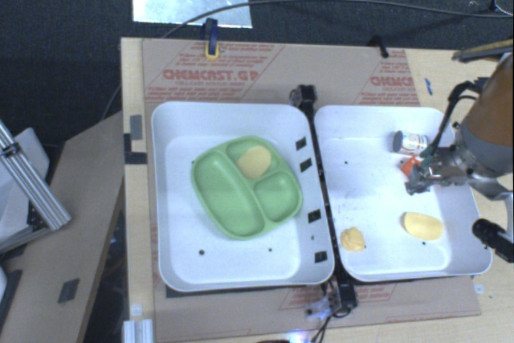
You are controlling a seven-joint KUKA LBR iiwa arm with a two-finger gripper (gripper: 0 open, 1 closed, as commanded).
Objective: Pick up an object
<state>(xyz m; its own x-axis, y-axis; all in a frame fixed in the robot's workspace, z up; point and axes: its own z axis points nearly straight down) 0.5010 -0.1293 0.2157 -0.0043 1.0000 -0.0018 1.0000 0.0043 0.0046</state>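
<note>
lying nearest the camera, in the right shallow white bin [365, 269]: small lumpy yellow piece [352, 238] close to the front wall, and just to its right a bigger pale yellow oval piece [422, 226]. standing beside it, separated by a dark divider with clips: left shallow white bin [173, 197], bearing a green plastic plate with three compartments [233, 201]. resting in the upper compartment of that plate: a round pale yellow piece [254, 161]. lying on its side near the back of the right bin: small grey and white bottle [409, 142]. hovering just in front of this bottle, above the oval piece: dark two-finger gripper [421, 177], reaching in from the right, with a small red-orange thing [409, 165] touching its tip. cannot tell whether pinching it or spread.
</note>
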